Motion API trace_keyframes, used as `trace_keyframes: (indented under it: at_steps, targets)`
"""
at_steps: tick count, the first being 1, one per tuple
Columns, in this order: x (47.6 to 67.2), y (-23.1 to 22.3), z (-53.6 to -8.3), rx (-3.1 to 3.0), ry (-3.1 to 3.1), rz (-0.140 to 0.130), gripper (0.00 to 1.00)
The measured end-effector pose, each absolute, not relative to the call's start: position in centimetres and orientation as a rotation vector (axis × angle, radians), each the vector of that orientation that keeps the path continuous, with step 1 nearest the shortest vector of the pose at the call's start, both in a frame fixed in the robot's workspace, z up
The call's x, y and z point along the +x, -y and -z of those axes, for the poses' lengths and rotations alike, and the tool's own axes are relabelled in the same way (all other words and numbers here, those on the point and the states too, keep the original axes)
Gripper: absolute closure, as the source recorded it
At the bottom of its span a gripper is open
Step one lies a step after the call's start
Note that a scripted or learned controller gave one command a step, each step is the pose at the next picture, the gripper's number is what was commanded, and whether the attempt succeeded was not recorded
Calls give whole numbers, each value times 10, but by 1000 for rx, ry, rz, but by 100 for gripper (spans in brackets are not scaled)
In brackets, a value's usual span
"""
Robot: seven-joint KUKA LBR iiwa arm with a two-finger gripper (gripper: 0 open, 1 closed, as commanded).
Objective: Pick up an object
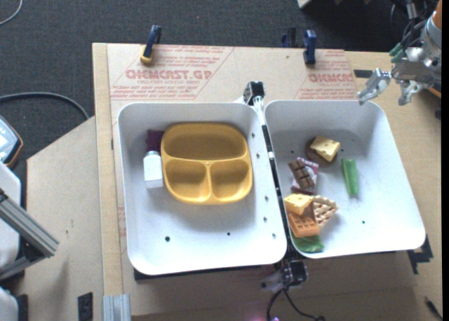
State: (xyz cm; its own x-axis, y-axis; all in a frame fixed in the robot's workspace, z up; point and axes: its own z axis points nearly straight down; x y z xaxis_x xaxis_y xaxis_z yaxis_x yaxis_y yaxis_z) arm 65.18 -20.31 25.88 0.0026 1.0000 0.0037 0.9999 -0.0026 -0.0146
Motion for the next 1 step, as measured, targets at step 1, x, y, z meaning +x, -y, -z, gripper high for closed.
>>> trace_keyframes:
  at_steps: [1]
  targets:
    - [654, 203, -267, -2221, 2221, -1, 0]
